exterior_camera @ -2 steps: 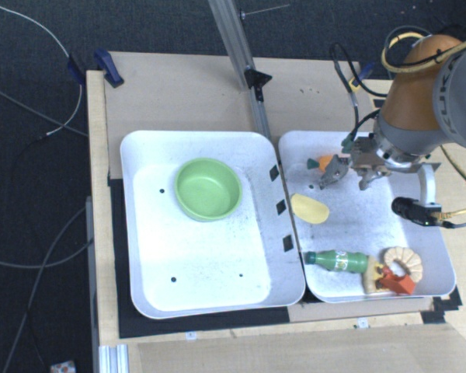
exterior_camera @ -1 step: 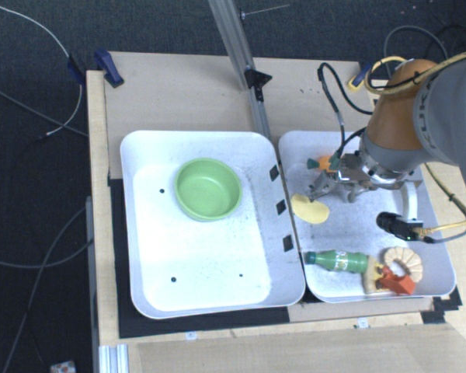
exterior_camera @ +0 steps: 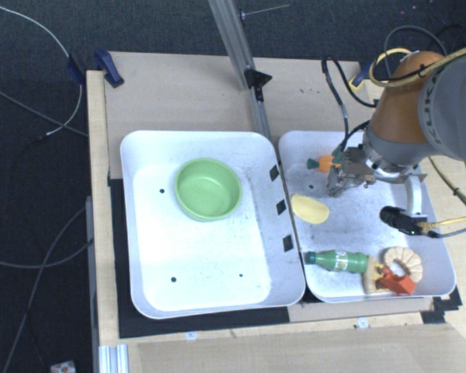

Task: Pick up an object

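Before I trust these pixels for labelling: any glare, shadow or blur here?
Camera view: even overhead light, soft shadows beneath the gripper and green bottle; mild sheen on the white bins; small objects slightly soft, and the orange item too blurred to identify.

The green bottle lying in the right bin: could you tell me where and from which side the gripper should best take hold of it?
Grip the green bottle across its labelled body, coming straight down from above. It lies on its side, its long axis running left-right with the cap toward the left, so fingers should probably close across its width. The orange and red toys crowd its right end, so the middle seems safer.
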`<state>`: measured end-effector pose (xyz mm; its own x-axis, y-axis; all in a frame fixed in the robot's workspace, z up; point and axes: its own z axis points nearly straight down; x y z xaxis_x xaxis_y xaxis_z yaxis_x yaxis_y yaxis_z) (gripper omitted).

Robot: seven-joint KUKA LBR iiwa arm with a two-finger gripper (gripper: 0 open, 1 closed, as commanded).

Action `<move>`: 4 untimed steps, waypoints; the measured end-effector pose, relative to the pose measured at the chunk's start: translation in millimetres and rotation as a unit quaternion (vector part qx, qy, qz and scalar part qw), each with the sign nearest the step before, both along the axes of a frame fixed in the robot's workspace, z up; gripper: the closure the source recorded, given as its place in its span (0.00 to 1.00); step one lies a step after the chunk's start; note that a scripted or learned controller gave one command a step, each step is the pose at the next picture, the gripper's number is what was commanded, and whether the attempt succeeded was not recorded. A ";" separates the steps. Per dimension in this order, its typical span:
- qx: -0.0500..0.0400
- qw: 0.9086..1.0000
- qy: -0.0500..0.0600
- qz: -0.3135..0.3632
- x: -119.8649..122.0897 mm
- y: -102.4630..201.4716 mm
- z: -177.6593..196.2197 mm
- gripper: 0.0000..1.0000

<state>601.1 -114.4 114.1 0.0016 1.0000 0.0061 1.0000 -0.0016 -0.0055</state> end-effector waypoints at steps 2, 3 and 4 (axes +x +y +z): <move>-0.003 1.000 -0.008 0.002 2.1 8.3 120.9 1.00; -0.002 1.000 0.001 0.001 1.8 8.8 103.1 1.00; 0.000 1.000 0.002 0.003 -18.6 51.3 116.7 1.00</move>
<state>582.5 -63.0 230.7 -0.0035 1.0000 0.0061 0.9999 0.0036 -0.0101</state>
